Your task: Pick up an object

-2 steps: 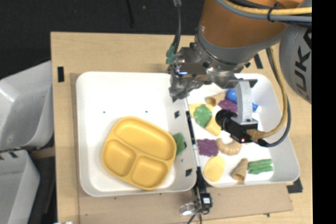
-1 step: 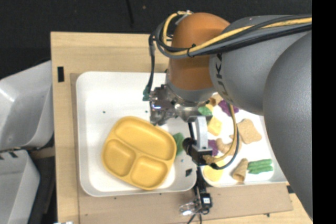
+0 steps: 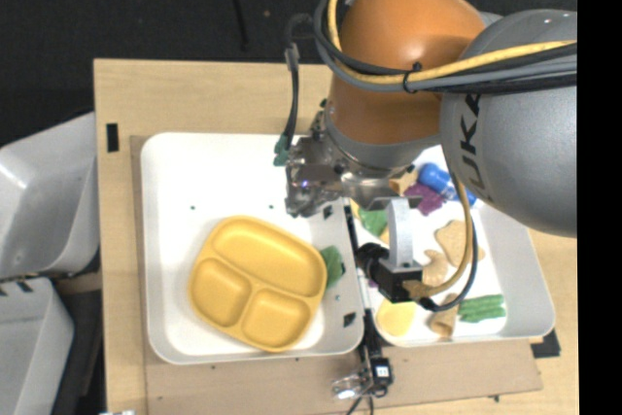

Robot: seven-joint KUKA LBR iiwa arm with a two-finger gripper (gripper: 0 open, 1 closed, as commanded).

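My gripper (image 3: 307,186) hangs under the big orange wrist band, over the far right part of the left bin (image 3: 170,209), close to the wall between the two bins. A yellow divided tray (image 3: 255,282) lies in the near half of that bin. A small green piece (image 3: 333,263) rests against the tray's right edge. The arm covers much of the right bin (image 3: 530,282). No object shows at the gripper's tip.
The right bin holds several small toys: a blue one (image 3: 433,177), a purple one (image 3: 426,198), a green one (image 3: 373,222), a tan one (image 3: 451,242), a green strip (image 3: 482,309) and a yellow disc (image 3: 394,318).
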